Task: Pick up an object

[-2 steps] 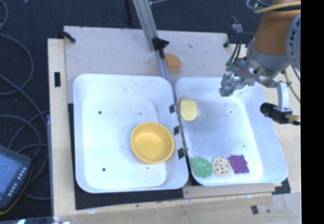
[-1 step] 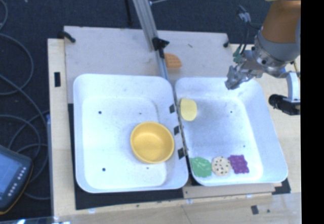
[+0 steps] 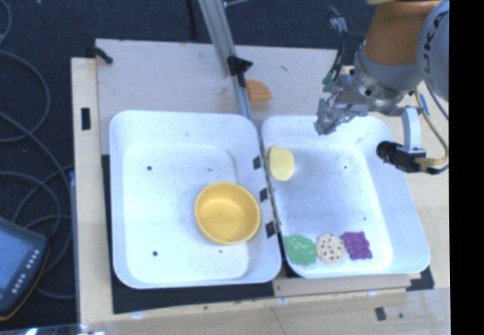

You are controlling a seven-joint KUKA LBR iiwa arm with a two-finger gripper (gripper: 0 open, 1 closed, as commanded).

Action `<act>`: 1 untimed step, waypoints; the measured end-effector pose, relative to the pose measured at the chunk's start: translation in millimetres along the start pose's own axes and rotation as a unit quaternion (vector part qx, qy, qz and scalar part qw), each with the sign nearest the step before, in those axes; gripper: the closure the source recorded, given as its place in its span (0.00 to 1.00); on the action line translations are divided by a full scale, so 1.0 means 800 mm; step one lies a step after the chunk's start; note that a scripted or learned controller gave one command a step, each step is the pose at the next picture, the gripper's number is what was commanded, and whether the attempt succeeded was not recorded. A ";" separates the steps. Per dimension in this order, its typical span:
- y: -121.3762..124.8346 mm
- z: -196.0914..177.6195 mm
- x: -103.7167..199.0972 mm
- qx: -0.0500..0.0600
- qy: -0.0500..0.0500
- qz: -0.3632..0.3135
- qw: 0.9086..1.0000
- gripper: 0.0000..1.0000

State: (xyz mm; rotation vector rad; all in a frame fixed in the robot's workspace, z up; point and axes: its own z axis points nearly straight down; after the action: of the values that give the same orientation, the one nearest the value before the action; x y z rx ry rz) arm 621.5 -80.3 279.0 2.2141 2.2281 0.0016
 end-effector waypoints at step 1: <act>0.006 0.019 0.070 0.001 0.000 0.000 1.000 1.00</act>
State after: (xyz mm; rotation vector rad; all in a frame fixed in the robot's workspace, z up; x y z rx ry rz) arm 626.2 -24.3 263.8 2.2146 2.2297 -0.0005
